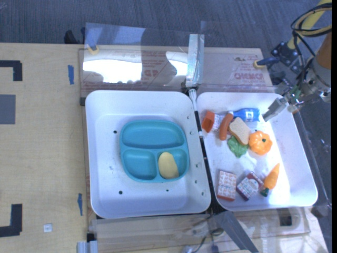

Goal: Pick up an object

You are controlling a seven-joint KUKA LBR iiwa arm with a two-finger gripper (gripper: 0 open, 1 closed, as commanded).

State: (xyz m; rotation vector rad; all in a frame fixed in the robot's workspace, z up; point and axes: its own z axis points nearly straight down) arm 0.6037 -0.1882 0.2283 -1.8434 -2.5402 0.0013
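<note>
Gripper (275, 109): seen at the right bin's (303, 157) far right edge; finger gap can't be told, nothing seen held
Objects: pumpkin (260, 143), hotdog (226, 126), carrot (271, 177) piled in right bin
Writing: red print on cardboard (231, 67), unreadable
Left bin (105, 157): teal tray (138, 159), yellow lump (168, 165) placed in its near-right compartment
</note>
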